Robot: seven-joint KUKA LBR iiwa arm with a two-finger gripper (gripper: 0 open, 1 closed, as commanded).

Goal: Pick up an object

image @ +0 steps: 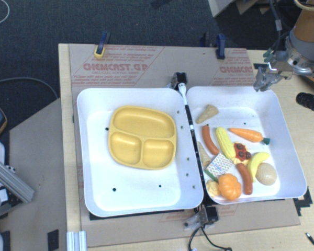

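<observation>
Gripper at upper right of frame, over right bin's far rim; finger state can't tell, nothing seen held. Nearest obj: carrot, just below, long axis approx. left-right.

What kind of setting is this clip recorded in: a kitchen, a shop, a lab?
Most likely a robotics lab bench, not a kitchen. Two white bins are clamped to a cardboard-covered board, the food is toy items such as a carrot and corn cob, and a gripper hangs above the right bin's far edge.

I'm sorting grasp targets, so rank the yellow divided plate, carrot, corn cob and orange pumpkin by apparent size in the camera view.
1. yellow divided plate, clearly largest
2. carrot
3. corn cob, close to the carrot, so unsure
4. orange pumpkin
</observation>
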